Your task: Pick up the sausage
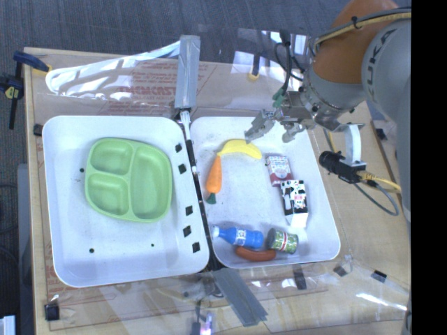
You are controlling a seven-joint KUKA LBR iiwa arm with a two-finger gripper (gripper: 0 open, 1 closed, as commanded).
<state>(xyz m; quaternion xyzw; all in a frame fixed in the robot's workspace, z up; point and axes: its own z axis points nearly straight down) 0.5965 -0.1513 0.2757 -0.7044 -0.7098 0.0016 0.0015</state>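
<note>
We see the sausage (255, 254) lying at the near edge of the right bin (321, 208), just below the blue bottle (239, 236) and the green can (283, 241). The claw (274, 128) hangs well apart from it, over the bin's far end beside the banana (241, 149), fingers spread apart and holding nothing. The carrot (214, 175) lies between the two.

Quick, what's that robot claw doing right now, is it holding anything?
Two-finger gripper: open, holding nothing, poised above the curved yellow banana; the reddish-brown sausage lies untouched in the white bin.
</note>
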